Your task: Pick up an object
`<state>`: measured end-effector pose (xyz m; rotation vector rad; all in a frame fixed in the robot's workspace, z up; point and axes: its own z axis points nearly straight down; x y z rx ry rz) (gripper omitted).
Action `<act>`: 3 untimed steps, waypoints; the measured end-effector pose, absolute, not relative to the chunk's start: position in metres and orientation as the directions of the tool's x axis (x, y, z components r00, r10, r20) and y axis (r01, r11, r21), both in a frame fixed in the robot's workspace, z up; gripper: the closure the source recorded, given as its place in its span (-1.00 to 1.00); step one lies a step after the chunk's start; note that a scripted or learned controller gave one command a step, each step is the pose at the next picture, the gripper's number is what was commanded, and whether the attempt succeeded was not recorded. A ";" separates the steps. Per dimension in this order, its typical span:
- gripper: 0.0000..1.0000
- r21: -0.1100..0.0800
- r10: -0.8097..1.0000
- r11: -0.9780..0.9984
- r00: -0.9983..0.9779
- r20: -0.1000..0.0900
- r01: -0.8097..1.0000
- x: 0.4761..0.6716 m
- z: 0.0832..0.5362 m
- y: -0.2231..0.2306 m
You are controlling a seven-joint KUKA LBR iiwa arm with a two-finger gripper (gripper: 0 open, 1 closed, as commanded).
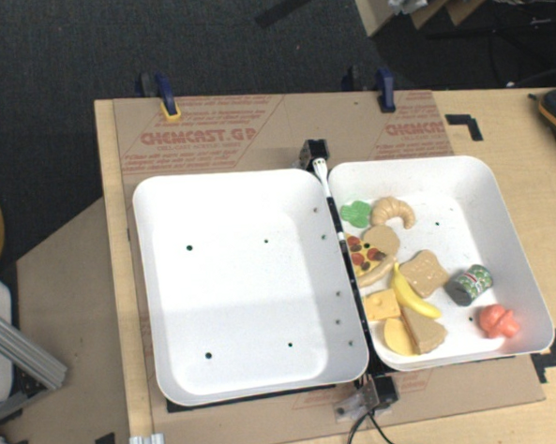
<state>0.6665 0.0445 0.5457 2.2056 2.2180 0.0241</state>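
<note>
The right bin (487, 185) holds a cluster of toy foods along its left side. A croissant (395, 211) lies beside a green leaf piece (356, 212). Below them sit a pizza slice (366, 255), a brown bread slice (423, 273), a yellow banana (410, 295), a cheese wedge (381, 305) and an orange-yellow piece (396, 336). A dark green can (468, 284) lies on its side further right, with a red strawberry-like fruit (497, 320) near the bin's lower right corner.
The left bin (235, 285) sits against the right one, both on a brown cardboard board (253, 124) held by blue clamps (166, 95) at the back. A cable (370, 427) runs off the front edge.
</note>
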 end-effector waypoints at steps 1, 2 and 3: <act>1.00 0.005 1.000 0.002 -0.002 -0.002 1.000 0.667 0.545 0.042; 1.00 0.008 1.000 0.003 -0.003 -0.004 1.000 0.668 0.556 0.043; 1.00 -0.022 1.000 0.005 -0.005 0.000 1.000 0.605 0.387 0.097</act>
